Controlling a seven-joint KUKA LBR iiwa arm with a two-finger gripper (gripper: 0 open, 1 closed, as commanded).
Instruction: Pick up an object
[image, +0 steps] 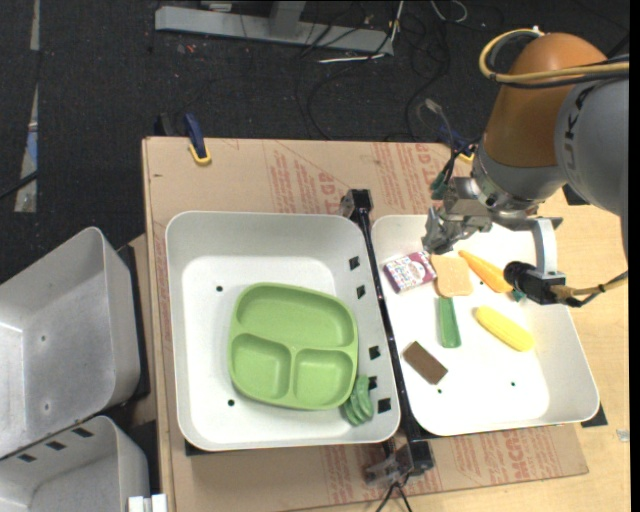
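green plate (293, 346) in left bin (190, 300); snacks in right bin (560, 390).

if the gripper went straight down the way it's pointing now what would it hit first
Probably the small purple-and-white packet or the bare floor of the right white bin beside it; the gripper hangs near the packet's upper right corner, and depth is unclear.

1. We see two bins side by side; the left bin (190, 300) holds a divided plate (293, 346), with a small ridged item (358, 405) at the plate's near right corner.
2. In the right bin (560, 395), a packet (408, 271) lies at the far left; a flat slab (455, 277) just right of it; a stick (447, 322) nearer us; a block (424, 362) nearer still.
3. We find two long pieces (504, 328) to the right, one behind the other.
4. The gripper (438, 238) hangs over the far left part, just behind the packet.
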